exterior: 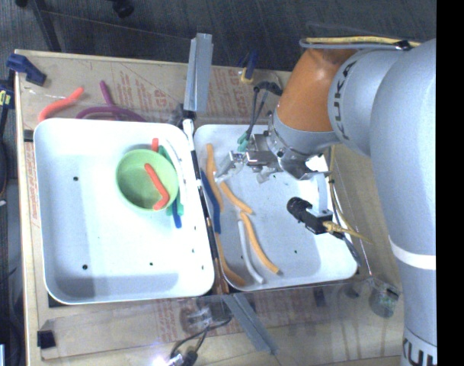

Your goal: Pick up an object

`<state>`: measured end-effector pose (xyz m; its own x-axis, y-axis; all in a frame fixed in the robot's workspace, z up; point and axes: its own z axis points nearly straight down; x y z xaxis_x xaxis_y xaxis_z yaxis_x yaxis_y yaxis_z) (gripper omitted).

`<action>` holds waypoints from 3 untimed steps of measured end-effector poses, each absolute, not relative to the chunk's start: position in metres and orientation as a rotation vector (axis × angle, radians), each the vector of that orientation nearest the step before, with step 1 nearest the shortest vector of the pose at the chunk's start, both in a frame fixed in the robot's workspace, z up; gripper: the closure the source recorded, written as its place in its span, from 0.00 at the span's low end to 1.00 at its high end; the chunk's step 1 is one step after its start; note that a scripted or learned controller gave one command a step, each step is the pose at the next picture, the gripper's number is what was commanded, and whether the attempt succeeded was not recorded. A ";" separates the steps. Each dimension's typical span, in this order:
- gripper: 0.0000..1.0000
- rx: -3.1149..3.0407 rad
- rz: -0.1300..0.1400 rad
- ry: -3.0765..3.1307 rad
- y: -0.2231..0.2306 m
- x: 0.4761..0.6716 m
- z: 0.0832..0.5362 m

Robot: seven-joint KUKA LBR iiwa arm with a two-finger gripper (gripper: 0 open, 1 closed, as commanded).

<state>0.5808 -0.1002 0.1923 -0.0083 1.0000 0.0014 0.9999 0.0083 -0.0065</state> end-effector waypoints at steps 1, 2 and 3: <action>0.00 -2.382 -0.007 -2.050 -0.137 0.561 0.095; 1.00 -2.380 0.000 -2.057 -0.139 0.561 0.105; 1.00 -2.028 0.002 -2.398 -0.130 0.595 0.176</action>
